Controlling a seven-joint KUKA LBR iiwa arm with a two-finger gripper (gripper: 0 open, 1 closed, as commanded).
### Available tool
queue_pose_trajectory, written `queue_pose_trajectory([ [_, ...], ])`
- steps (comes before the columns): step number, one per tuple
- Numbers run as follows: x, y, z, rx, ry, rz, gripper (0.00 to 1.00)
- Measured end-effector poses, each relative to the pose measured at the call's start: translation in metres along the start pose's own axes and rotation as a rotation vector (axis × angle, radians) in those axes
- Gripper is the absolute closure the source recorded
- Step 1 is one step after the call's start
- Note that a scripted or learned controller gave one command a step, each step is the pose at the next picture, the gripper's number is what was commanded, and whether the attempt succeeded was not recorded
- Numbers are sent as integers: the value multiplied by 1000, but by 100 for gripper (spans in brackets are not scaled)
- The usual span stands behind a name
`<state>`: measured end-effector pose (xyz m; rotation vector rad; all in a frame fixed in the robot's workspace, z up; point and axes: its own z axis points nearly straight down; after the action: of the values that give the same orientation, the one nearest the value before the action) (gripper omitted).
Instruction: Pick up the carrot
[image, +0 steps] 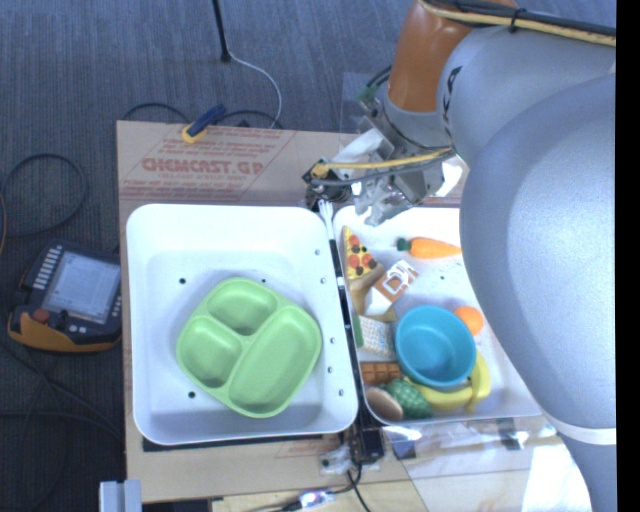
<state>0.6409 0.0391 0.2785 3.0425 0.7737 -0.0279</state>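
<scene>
The carrot (432, 247), orange with a green top at its left end, lies in the right bin (345, 222) near the far edge. My gripper (385, 208) hangs above the bin's far left corner, a short way up and left of the carrot and apart from it. Nothing shows between its fingers.
The right bin also holds a pizza slice (357, 256), a small carton (390, 288), a blue bowl (434, 345), an orange (468, 319), a banana (462, 395) and other toy food. A green divided plate (250, 346) lies in the left bin (160, 250). The arm's bulk covers the right side.
</scene>
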Motion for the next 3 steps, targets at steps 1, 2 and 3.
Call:
queue_pose_trajectory([
  [1,0,-36,22,3,10,229,100],
  [2,-1,-35,21,1,11,234,0],
  [3,0,12,101,1,1,277,0],
])
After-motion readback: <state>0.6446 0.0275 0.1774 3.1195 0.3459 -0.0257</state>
